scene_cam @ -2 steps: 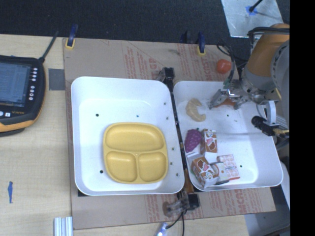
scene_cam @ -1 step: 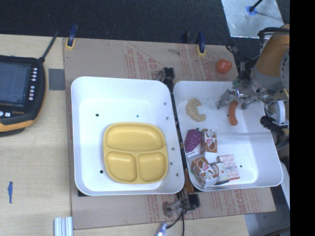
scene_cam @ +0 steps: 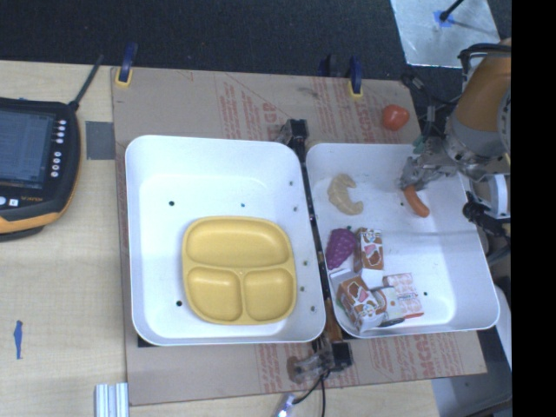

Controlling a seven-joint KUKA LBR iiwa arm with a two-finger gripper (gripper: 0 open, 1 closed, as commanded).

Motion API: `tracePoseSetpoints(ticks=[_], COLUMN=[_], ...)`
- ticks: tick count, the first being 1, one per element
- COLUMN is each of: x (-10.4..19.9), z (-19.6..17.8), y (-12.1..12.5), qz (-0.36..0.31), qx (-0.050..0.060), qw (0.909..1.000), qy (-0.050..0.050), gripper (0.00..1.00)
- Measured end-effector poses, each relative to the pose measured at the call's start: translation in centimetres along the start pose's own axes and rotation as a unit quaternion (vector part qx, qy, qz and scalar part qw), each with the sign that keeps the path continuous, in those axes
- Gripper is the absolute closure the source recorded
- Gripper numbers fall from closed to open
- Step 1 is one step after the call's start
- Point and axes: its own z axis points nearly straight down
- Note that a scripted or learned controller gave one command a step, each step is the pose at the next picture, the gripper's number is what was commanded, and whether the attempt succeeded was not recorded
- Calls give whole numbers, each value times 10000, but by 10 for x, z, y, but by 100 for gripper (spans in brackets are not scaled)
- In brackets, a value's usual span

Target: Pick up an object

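The pick looks begun but not made: the gripper hangs low in the right bin, just above the small orange sausage; nothing is seen lifted; whether its jaws are released or clenched I cannot tell. The sausage lies on the bin floor near the far right corner, short, glossy, tilted, apart from the pale croissant.
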Motion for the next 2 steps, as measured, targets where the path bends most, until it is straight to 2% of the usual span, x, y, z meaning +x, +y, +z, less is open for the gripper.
tracePoseSetpoints(ticks=[1,2], x=[57,147], z=[-39,-90], y=[0,-3], qz=[13,14], qx=[4,1], qw=[10000,10000], qy=[12,13], gripper=[100,100])
